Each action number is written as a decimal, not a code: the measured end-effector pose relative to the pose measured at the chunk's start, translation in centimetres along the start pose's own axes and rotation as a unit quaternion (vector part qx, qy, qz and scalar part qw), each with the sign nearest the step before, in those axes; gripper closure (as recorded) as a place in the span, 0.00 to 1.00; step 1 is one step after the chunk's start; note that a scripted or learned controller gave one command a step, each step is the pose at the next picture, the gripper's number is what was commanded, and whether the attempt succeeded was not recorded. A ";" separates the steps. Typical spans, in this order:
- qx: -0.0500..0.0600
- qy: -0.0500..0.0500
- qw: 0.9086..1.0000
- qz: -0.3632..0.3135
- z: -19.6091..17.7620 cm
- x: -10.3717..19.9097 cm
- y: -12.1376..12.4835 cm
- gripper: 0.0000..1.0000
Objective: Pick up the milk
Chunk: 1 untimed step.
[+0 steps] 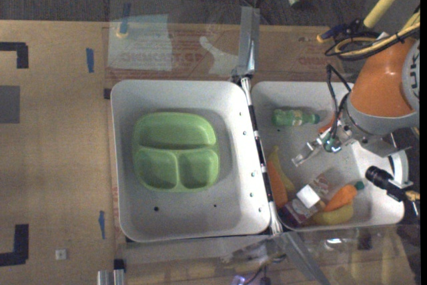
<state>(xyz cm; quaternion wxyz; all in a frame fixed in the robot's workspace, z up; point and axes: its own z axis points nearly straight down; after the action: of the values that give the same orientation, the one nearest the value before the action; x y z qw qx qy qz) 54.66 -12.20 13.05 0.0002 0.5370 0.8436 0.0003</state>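
Item: milk (308,199), small carton with white cap, which we log at the right bin's (373,213) near edge, beside the carrots. Gripper (308,151) hovers mid-bin, fingers spread, empty; milk lies nearward of it, long axis slanting.

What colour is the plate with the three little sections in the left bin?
Light green. The sectioned plate shows plainly in the camera view, lying in the left white bin.
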 end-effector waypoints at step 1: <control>-0.004 -0.002 1.000 0.030 4.2 -0.2 -4.3 0.00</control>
<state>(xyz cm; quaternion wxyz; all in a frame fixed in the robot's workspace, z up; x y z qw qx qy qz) 50.80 -14.17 8.84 0.0040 0.5622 0.8270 0.0026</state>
